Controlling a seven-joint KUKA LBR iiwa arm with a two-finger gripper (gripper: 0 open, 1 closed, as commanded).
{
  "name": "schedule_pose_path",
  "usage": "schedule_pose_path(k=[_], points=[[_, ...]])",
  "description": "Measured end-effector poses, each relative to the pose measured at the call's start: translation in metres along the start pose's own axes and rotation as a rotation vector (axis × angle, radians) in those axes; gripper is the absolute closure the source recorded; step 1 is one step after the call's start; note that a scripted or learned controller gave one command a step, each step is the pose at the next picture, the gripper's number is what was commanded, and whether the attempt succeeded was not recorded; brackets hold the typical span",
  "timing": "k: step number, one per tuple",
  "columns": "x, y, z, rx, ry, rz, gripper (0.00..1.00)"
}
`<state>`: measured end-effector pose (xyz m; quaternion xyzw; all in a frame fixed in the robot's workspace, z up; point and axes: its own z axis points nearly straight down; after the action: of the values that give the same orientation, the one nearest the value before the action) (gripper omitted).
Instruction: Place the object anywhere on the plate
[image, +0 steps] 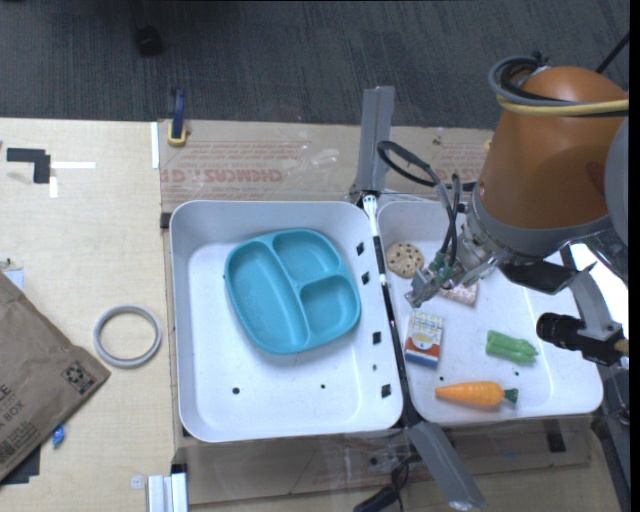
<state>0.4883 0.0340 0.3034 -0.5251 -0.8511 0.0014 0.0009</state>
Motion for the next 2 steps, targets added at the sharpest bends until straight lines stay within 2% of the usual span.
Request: schedule_pose_path(k=[1, 2], points=[[0.048, 0.013, 0.005, -0.001, 0.000, 0.115, 1.00], [0.080, 0.027, 0.179, 0.003, 0.000, 0.346, 1.00]])
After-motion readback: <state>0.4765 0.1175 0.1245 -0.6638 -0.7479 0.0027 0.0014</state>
